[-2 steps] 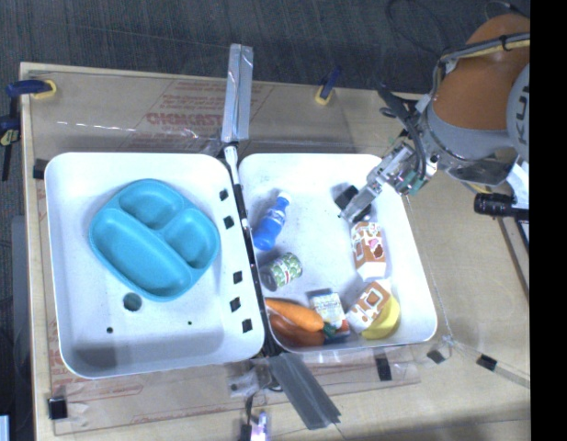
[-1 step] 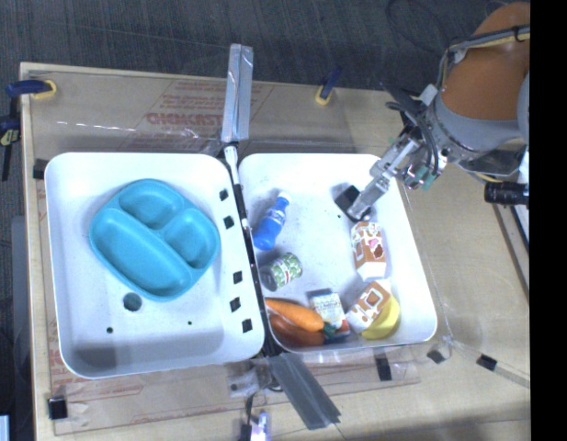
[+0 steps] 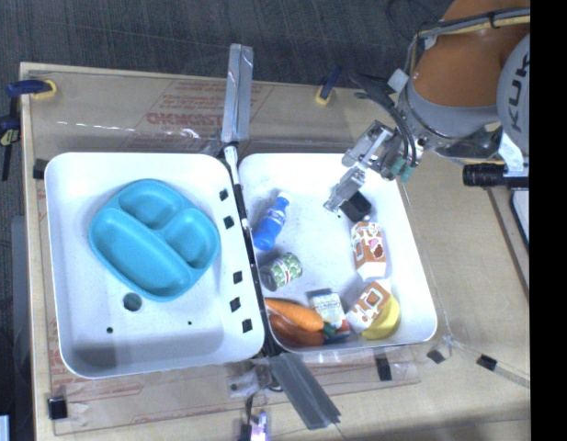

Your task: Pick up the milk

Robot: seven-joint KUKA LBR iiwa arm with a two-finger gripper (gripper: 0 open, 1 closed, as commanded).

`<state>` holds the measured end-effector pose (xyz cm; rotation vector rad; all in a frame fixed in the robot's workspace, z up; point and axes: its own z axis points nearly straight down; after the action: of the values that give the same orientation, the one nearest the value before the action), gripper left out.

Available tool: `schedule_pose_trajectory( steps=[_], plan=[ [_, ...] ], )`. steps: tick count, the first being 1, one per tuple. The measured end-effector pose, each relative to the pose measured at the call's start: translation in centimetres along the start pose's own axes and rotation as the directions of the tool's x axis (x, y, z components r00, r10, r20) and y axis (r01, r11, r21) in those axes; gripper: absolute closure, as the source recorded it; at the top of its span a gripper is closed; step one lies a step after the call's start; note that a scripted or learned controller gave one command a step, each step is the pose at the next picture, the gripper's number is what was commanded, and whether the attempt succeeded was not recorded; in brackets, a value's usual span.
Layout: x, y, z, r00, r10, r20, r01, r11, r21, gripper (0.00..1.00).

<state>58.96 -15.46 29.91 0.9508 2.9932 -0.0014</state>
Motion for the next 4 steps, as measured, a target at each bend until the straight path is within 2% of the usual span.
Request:
schedule_pose_trajectory(
  steps=[1, 2, 3, 4],
  plan=[
    [0.0, 0.0, -1.0, 1.0, -0.002, 0.0, 0.002, 1.0, 0.001, 1.0],
    [5.0, -9.2, -0.4, 0.999, -0.044, -0.001, 0.044, 0.999, 0.0, 1.0],
    [4.7, -10.2, -7.0, 0.993, -0.12, 0.001, 0.12, 0.993, 0.0, 1.0],
    [5.0, -10.2, 20.1, 0.967, -0.257, 0.005, 0.257, 0.967, -0.002, 1.0]
  ],
)
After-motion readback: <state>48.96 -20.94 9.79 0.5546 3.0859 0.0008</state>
